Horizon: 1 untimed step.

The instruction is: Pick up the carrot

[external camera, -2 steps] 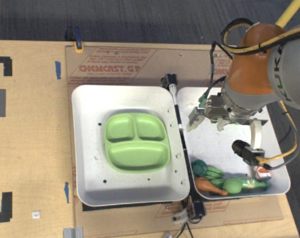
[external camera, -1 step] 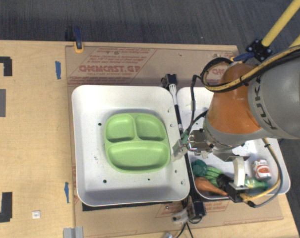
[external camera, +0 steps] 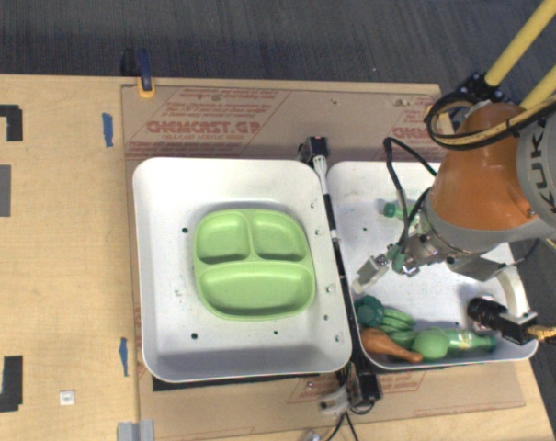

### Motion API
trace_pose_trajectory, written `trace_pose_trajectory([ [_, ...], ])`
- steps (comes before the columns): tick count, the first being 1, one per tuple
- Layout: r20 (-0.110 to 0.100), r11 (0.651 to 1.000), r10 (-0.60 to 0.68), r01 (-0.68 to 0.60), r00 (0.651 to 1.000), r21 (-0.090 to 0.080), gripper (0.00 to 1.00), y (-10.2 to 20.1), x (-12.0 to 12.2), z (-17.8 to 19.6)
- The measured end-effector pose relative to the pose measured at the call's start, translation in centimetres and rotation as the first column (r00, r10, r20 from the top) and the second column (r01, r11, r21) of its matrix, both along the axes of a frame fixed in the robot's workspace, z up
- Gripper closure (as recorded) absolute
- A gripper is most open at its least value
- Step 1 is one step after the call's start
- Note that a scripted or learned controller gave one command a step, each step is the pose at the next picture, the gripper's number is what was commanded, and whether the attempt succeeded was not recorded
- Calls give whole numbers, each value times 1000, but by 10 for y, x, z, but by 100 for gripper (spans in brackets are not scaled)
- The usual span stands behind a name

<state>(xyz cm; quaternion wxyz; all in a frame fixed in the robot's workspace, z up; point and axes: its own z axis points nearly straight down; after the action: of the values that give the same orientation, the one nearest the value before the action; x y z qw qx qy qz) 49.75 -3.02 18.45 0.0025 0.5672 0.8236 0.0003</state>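
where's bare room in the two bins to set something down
Left white bin: only a rim strip around the green divided plate. Right white bin: bare floor at its upper left, beside the gripper. Crowded along its lower edge: orange carrot, green vegetable toys.

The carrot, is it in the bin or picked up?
In the bin. The carrot lies on the floor of the right bin near its front edge, beside green toys, apart from the tool.
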Motion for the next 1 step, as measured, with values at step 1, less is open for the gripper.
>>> trace_pose_trajectory([
  [1,-1,999,51,-51,999,-3,0,-77,25,-6],
])
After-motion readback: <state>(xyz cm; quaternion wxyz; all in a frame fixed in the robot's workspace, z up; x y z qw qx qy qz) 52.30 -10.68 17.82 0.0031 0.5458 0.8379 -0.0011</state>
